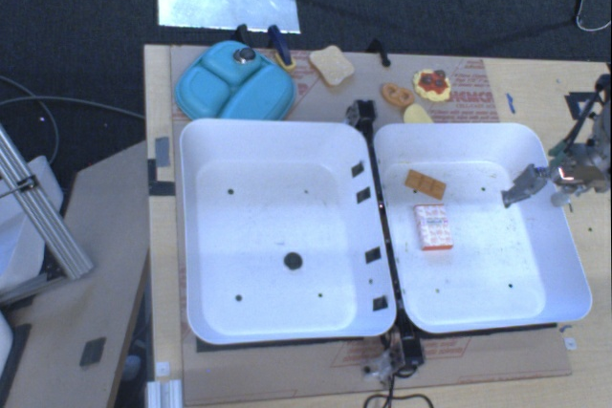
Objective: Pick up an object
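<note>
over the right bin (550, 296), near its right wall, the jaws (524, 185) hang at the end of a grey finger-like part that pokes in from the right edge of the camera view; whether they are spread or pressed together cannot be told from this slant, and nothing shows between them. most of the arm (585, 158) lies at the frame's edge, low and reaching leftward across the rim.

the likely targets sit well apart from the jaws, toward the bin's left side: a small brown wafer-like piece (426, 183) lying flat, and just below it a red and white box (434, 227), also flat. the main risk, as i judge it, is a miss: both things are thin and lie flush on the floor, so a descent that stops short would close on air, and one slightly off would shove the piece along the smooth plastic instead of pinching it. the two also lie near each other, so a wide approach could nudge one while reaching for the other.

the left bin (206, 205) holds a small dark disc (293, 260). beyond the bins, on the bench (163, 110), lie a blue divided plate (234, 83) and a toast slice (331, 65).
</note>
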Available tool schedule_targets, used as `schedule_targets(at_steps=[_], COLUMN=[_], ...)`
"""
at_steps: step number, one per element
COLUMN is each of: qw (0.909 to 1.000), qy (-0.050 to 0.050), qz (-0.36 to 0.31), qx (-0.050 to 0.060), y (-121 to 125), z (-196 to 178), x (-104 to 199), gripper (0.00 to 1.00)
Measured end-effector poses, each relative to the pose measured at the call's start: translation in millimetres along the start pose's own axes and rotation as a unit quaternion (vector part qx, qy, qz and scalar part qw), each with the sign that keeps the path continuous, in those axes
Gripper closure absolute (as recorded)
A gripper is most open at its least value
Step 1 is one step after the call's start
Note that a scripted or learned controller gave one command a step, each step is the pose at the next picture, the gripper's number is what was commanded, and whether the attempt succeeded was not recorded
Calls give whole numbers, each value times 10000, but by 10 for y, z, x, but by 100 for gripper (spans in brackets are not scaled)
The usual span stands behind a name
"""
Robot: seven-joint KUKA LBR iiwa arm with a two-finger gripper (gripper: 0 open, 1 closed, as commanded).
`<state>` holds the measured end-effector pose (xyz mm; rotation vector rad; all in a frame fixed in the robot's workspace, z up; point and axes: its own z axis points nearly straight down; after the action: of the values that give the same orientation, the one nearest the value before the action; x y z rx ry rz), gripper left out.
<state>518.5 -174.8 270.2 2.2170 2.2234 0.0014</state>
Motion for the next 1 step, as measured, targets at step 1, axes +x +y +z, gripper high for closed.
schedule_targets(at_steps=[1], qw=[10000], qy=[20], qz=[23], qx=[71], y=[-365], z=[1376], x=[-168], gripper=[0])
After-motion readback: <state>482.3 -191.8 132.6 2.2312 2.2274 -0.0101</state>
